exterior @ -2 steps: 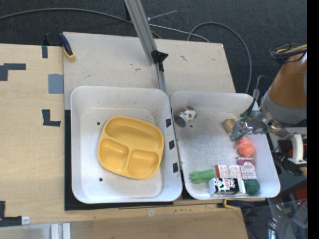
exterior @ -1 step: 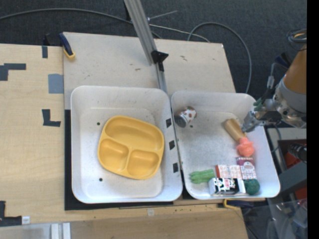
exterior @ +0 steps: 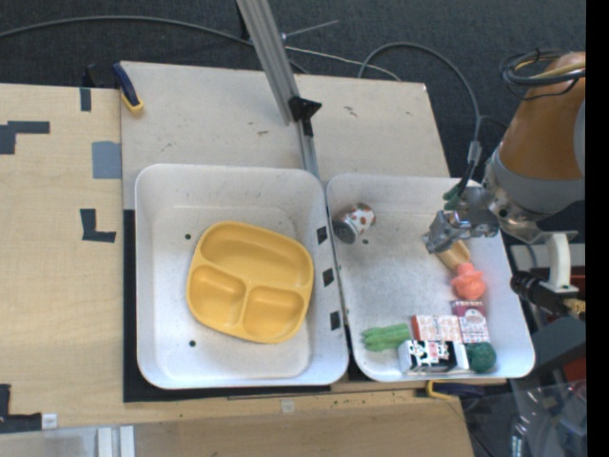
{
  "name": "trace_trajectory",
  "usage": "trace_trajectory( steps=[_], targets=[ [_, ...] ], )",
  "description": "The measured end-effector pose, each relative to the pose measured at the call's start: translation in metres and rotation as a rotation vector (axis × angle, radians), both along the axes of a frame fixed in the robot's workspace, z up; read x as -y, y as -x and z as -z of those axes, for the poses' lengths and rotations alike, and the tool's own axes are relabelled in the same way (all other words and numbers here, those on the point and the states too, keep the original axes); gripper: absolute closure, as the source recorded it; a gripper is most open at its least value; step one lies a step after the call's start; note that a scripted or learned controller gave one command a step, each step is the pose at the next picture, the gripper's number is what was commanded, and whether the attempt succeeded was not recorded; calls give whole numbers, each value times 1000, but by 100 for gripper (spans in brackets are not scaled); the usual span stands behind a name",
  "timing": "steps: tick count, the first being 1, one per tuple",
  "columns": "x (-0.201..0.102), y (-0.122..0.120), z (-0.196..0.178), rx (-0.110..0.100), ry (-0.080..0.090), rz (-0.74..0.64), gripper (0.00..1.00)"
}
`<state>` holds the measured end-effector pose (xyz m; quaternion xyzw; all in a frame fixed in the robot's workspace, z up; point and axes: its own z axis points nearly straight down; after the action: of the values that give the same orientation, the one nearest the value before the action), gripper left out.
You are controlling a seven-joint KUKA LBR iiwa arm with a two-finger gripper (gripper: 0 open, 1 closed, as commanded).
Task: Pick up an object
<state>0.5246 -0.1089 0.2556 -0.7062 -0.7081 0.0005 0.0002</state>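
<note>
Cartons [exterior: 449, 329] and green toy [exterior: 384, 336] crowd the right bin [exterior: 381, 284] front edge. Gripper [exterior: 447, 239] hangs near the orange toy [exterior: 467, 282]; we cannot tell its state. We advise centring over the toy before descending.

A pale wooden tabletop [exterior: 57, 284] with grey tape patches stands on dark carpet [exterior: 400, 8], where thin cables [exterior: 419, 55] trail.
</note>
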Motion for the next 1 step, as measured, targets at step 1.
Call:
trace_trajectory(
  steps=[1],
  targets=[
    [-54, -5, -3, 1, -2, -5, 100]
  ],
)
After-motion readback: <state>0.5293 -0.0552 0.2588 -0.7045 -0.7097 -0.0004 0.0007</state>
